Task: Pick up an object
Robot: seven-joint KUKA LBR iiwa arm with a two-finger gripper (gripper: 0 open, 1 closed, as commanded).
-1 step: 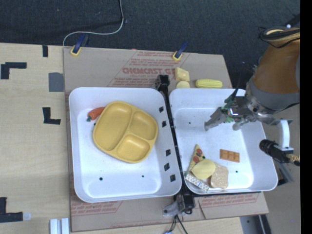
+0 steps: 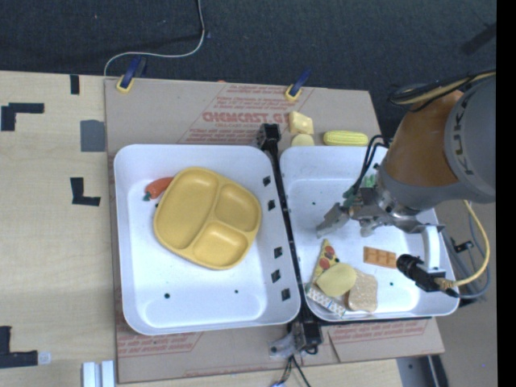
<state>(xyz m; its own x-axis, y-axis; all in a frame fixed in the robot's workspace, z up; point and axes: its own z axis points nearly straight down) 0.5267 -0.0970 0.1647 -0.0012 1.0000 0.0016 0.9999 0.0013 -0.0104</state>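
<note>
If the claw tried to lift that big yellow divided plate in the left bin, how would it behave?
The yellow plate looks like stiff moulded plastic, so it probably wouldn't flop. It is wide and shallow, so a grip on its rim would likely let it tilt or swing. Its surface looks smooth, so it may slip. It lies flat in the left bin beside a small orange piece, unlikely to roll.

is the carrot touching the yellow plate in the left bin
Touching, as far as the camera view shows: the carrot lies against the yellow plate at its upper left rim, no white gap between them.
</note>
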